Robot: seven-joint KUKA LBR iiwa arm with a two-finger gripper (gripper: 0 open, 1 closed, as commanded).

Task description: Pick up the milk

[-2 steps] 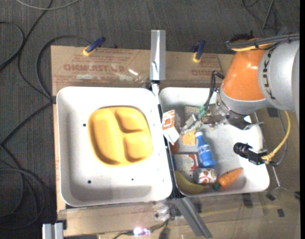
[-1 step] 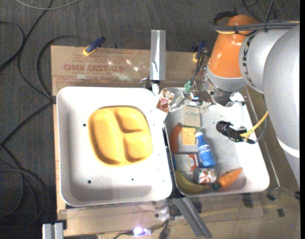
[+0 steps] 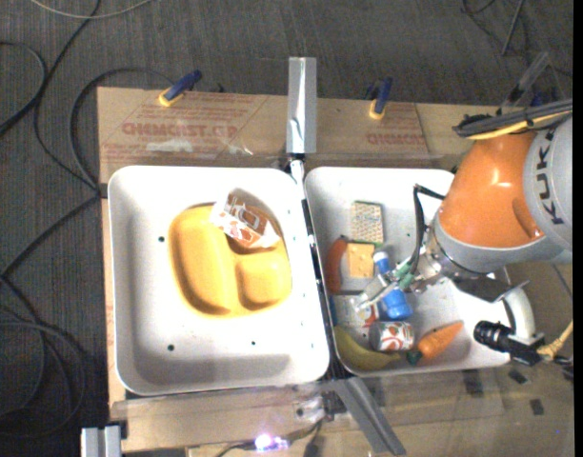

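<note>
Your milk carton [image 3: 244, 221] lies tilted on the yellow tray [image 3: 225, 265] in the left bin [image 3: 139, 284], well left of the gripper [image 3: 398, 282], which hangs over the right bin's [image 3: 463, 346] clutter; you cannot tell its grip state.

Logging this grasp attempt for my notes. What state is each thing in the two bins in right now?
Milk carton: tilted, resting on the yellow tray's rim, left bin.
Yellow tray: flat in the left bin.
Hand: low over the right bin, apart from the milk carton.
Blue bottle: lying by the hand.
Carrot: lying, right bin.
Banana: lying along the right bin's front wall.
</note>
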